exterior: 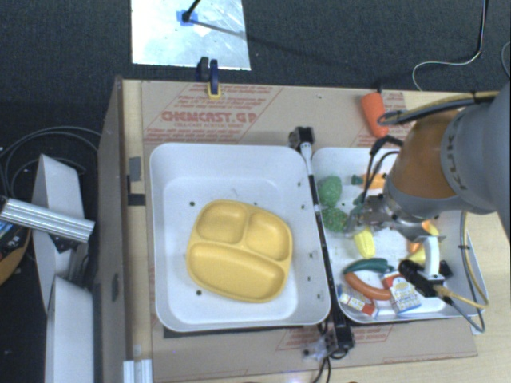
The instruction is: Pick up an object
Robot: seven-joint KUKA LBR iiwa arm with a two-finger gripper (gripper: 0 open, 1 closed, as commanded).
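Dark carpet around a cardboard-topped bench [239, 106], two white bins side by side. Left bin [164, 214] — yellow divided tray [239, 250]. Right bin [455, 306] — jumble of toy food: green piece [330, 190], yellow corn [364, 243], red sausage [369, 286]. Gripper [363, 218] low over the green and yellow pieces — jaws impossible to make out.

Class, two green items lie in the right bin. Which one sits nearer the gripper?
The lower green item, close beside the gripper. The other green item lies farther up the right bin, away from it.
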